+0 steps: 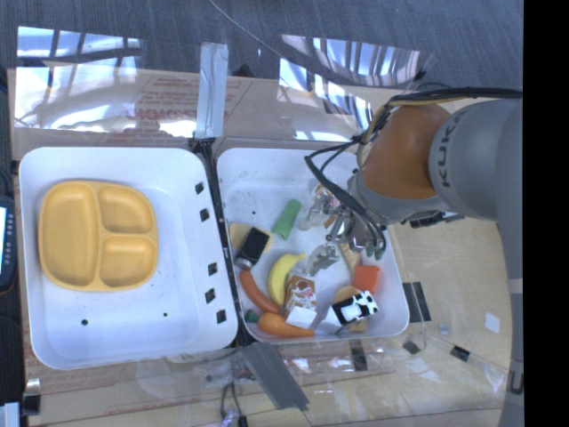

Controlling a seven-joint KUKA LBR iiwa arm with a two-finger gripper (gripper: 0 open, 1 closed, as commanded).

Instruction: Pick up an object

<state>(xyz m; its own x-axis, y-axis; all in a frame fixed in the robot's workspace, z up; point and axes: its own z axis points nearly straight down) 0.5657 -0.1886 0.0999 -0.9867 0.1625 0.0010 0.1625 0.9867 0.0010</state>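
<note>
1. The gripper (331,235) hangs low in the right bin (267,163), above the banana (282,276); how its grip stands, I cannot tell.
2. Green block (286,219), carrot (284,326) and cow toy (355,309) lie nearby; the yellow tray (96,235) sits in the left bin (133,336).

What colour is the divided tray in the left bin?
Yellow; the divided tray shows plainly in the camera view.

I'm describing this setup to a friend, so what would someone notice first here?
The big grey arm with its orange band reaches in from the right, its claw low over the right bin, among a jumble of toy food with a banana and carrot. In the left bin lies a yellow divided tray.
</note>
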